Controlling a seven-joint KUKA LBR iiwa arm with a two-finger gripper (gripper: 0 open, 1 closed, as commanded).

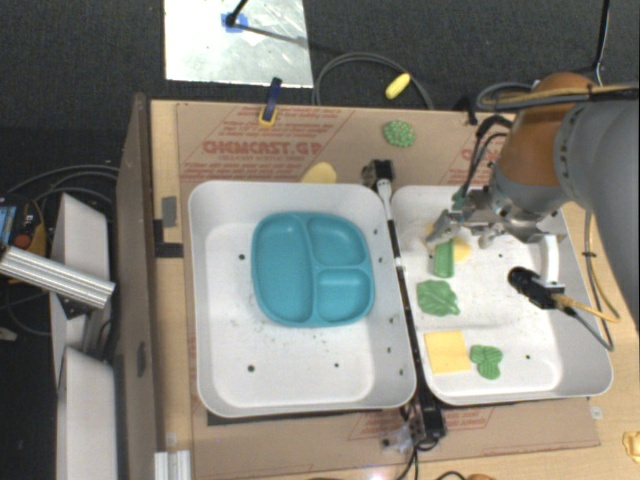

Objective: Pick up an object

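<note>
- The gripper (pixel 463 226) is low over the right bin (pixel 530 343), at about 11 o'clock of that bin, close to the wall it shares with the other bin.
- From where I stand I cannot tell whether the gripper is spread or pressed together; the wrist and its shadow mask that.
- Nothing shows as clearly held, so I would not call the pick done.
- The likeliest target, to my eye, is the green stick-shaped piece (pixel 443 260). It lies on the bin floor just beside the gripper, at roughly 7 o'clock from it.
- A yellow scrap (pixel 463 253) sits right next to that piece, toward 3 o'clock of it, and could be taken instead.
- The other pieces lie flat and apart from the gripper:
  - a leafy green piece (pixel 437 296) at 9 o'clock of the bin
  - a yellow square (pixel 446 351) at 7 o'clock
  - a small green piece (pixel 487 360) at 6 o'clock
- The left bin (pixel 230 368) holds a teal divided plate (pixel 312 270), well apart from the arm and not in play.
- My judgement is that the approach is done or nearly so. Closing on a piece, lifting it clear of the floor and showing that it stays held all remain.
</note>
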